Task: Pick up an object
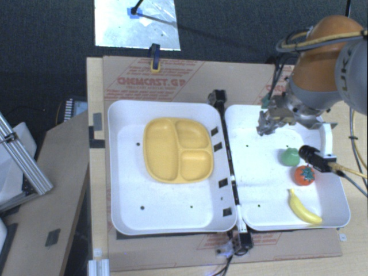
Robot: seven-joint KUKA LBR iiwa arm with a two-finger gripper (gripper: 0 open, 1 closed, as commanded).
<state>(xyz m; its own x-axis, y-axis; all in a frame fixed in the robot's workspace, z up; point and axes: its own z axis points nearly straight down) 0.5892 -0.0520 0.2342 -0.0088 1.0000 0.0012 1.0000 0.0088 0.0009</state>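
Nearest of all lay the banana [303, 207], yellow and curved, close to the near rim of the right bin [259, 174] and toward its right corner. Just beyond it sat a small red tomato-like fruit [304, 176] with a green top. Beyond that again sat a rounded green object [290, 156]. The three ran in a loose line along the right side of the bin, each resting on its white floor. The green one and the red one were near each other but, as far as I could see, apart.

My gripper [265, 125] hung over the far part of the same bin, left of the green object and well apart from the banana. It touched none of the three. Whether my grip was spread or closed I could not tell from that angle. My arm [328, 45] stretched in from the right, its orange band over the bin's far right corner.

The left bin [129, 203] sat against the right one along a dark seam. A yellow plate [177, 149] with three compartments lay flat in it, somewhat toward the far side. Both bins rested on brown cardboard [155, 80] printed with red letters, and beyond it a silver sheet [137, 16] lay on the dark ground.
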